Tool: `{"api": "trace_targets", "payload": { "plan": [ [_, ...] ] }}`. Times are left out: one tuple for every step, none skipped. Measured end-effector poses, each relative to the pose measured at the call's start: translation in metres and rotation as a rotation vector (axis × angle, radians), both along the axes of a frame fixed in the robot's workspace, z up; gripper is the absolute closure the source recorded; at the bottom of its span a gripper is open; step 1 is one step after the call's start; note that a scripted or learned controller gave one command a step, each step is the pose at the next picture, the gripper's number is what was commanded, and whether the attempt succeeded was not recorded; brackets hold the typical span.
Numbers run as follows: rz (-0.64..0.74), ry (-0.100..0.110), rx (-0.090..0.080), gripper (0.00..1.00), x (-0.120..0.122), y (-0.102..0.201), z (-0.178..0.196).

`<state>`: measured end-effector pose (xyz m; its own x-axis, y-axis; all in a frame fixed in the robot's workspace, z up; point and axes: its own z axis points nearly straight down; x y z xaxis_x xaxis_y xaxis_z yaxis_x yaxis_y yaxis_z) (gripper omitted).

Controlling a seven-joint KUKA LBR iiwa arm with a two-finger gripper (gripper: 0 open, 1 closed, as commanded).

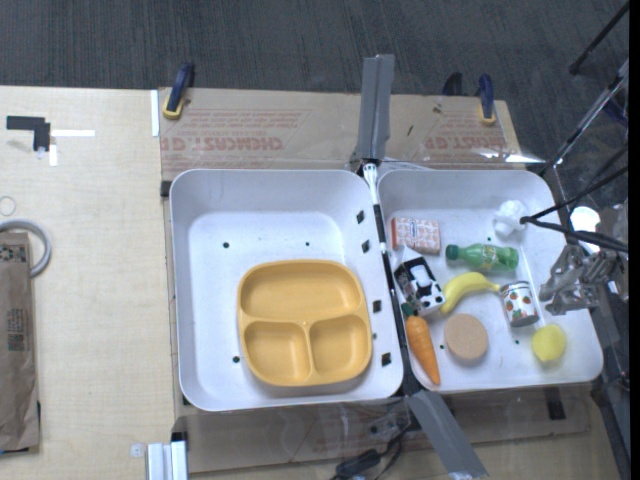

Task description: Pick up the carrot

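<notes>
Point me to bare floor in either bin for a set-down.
Left white bin: bare floor along the back and left walls, around the yellow three-compartment plastic tray. Right white bin: a bare strip at the back wall only; the orange carrot, yellow banana and green bottle crowd the rest.

We see the carrot [422, 349] lying in the right bin [470, 183] against its left wall, just beside the round tan disc [466, 337] and below the banana [468, 289]. The gripper [566, 290] hangs at the bin's right edge, well apart from the carrot. In the left bin [200, 298] sits a yellow divided plate [303, 321].
</notes>
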<state>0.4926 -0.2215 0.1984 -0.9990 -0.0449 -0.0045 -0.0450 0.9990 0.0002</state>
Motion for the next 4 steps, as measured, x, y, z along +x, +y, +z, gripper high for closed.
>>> {"api": "trace_targets", "payload": {
  "plan": [
    [0.243, -0.002, -0.001, 1.0, 0.088, 0.02, 0.039],
    [0.511, -0.004, -0.002, 1.0, 0.165, 0.004, 0.027],
    [0.79, -0.003, -0.003, 1.0, 0.168, 0.001, 0.016],
    [1.197, -0.004, -0.005, 1.0, 0.168, 0.008, 0.047]
  ]
}}
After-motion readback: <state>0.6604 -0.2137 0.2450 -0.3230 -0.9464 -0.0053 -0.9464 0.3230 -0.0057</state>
